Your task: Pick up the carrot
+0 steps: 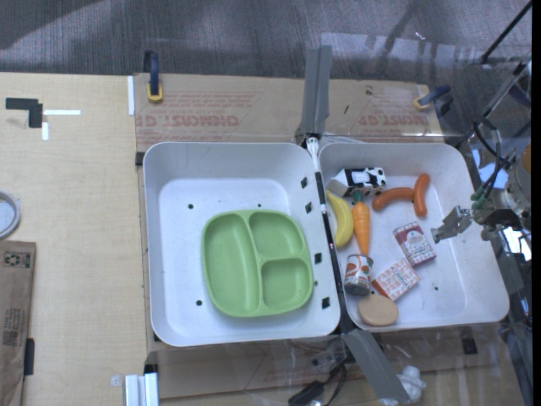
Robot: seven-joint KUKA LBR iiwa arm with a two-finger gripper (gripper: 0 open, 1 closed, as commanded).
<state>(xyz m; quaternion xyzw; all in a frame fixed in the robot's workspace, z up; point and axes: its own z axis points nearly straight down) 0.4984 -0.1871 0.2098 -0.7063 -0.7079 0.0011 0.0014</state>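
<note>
Tabletop (68, 311): light wood, carrying two shallow white bins side by side. Left bin (169, 252): holds one green divided plate (258, 263). Right bin (473, 303): holds the small goods. Claw (454, 224): at the right bin's right side, above its floor, well apart from the carrot; whether it is spread or pressed together cannot be told, and nothing is seen in it. Banana (341, 218): at the left wall, just beside the carrot. Carrot (362, 227): orange, green top at the far end, lying near-to-far in the left part of the right bin, between banana and red carton (414, 244), its near tip close to a small can (357, 274). Advice: travel left across the bin, centre over the carrot's middle, close across its width, keeping off banana and can.
</note>
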